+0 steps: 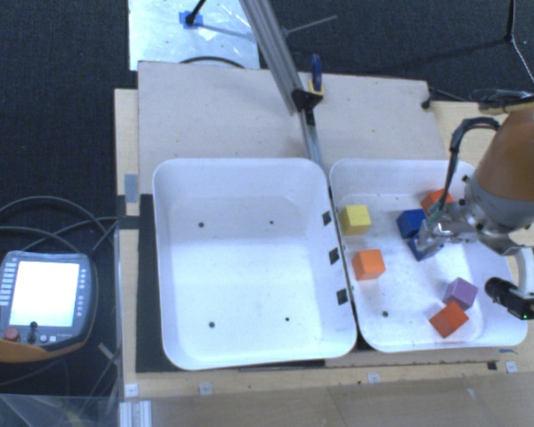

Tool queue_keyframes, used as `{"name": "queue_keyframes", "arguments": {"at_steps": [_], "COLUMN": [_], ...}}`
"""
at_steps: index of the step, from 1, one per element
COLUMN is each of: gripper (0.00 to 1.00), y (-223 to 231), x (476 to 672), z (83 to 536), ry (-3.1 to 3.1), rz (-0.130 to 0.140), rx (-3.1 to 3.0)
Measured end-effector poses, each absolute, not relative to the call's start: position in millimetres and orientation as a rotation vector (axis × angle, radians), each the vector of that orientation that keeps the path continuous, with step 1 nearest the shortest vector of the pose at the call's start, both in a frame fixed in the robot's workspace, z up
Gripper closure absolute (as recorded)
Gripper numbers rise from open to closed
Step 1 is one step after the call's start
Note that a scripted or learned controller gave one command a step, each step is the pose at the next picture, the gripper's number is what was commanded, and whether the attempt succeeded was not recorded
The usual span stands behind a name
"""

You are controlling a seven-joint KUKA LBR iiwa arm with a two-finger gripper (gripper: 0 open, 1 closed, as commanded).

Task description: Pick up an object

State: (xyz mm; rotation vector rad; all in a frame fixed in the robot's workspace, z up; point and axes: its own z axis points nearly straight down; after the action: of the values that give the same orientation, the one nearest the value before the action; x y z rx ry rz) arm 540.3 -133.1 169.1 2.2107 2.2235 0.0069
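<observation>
Counting blocks: two blue, three orange (right bin), one yellow, one purple.

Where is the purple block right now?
The purple block sits in the right bin, near its lower right corner in the camera view. It is just above the red-orange block and below the gripper.

Six small blocks lie in the right bin. A yellow cube sits near its left wall, an orange cube just below. Blue blocks lie mid-bin — an orange one behind them. A purple cube touches a red-orange cube at the front.
</observation>
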Motion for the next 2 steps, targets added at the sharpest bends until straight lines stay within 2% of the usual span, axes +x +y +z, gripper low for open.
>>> {"name": "queue_keyframes", "arguments": {"at_steps": [1,2], "gripper": [1.00,1.00], "y": [-133.5,-70.1], "x": [542.5,547.1], "z": [220.1,223.2], "ry": [2.222,2.235], "rz": [0.007,0.006], "rx": [2.211,2.207]}}
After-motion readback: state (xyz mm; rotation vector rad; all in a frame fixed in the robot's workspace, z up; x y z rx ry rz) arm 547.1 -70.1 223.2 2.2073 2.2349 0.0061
